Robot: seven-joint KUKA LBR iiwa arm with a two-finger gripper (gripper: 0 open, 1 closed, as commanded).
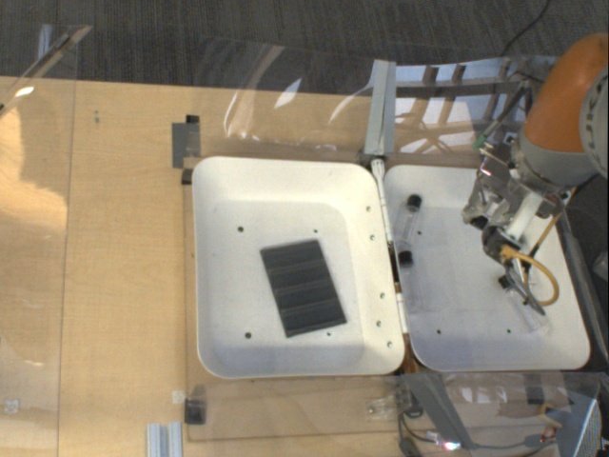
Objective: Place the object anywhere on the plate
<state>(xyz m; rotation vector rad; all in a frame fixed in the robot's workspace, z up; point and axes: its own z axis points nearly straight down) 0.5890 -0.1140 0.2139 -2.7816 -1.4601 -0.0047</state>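
Left bin (226,288) — plate (303,288) seemingly mid-floor

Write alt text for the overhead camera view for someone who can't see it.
A grey robot arm with an orange band reaches in from the right, its gripper over the right bin. A small clear tube with black ends lies by that bin's left wall. A dark ridged plate lies in the middle of the left bin.

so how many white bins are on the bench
2. The left bin holds the dark ribbed plate; the right bin sits right beside it, under the arm. No others seem hidden.
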